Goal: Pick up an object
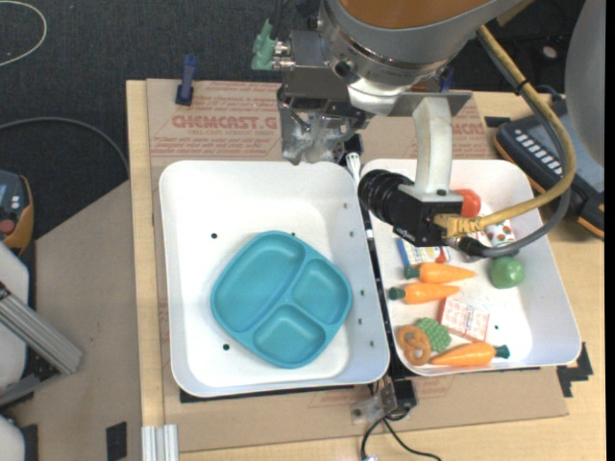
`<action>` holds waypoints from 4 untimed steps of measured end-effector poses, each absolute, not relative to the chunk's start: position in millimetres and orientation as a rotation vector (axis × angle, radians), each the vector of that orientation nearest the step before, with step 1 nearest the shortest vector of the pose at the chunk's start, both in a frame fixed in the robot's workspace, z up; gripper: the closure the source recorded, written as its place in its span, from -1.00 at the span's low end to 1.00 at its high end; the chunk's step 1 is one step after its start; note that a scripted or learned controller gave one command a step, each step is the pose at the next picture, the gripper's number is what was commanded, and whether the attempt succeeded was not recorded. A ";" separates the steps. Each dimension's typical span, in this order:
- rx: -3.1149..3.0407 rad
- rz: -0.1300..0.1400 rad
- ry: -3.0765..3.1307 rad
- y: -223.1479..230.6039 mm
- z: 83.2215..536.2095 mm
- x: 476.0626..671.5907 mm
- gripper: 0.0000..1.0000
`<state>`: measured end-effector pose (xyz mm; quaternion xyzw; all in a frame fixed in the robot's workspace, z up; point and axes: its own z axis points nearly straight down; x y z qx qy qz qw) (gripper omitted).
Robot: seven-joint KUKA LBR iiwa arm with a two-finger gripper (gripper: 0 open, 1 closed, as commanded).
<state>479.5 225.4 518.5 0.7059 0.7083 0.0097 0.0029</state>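
- The grey arm (404,8) with its orange band enters from the top right and fills the upper middle of the view, its wrist pointing down over the far edge of the bins.
- The gripper (312,142) hangs at the far rim of the left bin (183,257), near the corner by the divide; whether it is released or clenched cannot be told, and nothing is seen in it.
- A black cylindrical fitting (404,209) and a white bracket (432,152) reach over the right bin (553,305).
- In the left bin lies a teal divided plate (281,299), flat, set diagonally, three compartments up.
- In the right bin, two toy carrots (437,274) lie side by side near the middle, long axes roughly left to right, just left of a green ball (506,273).
- A third carrot (466,355) lies along the near edge, beside a pretzel (415,342) and a small printed packet (464,316).
- A red piece (468,203) sits by the bracket.
- Both bins rest on a cardboard sheet (221,104) on the table.
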 end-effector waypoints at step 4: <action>2.218 0.011 2.220 218.0 546.3 501.3 1.00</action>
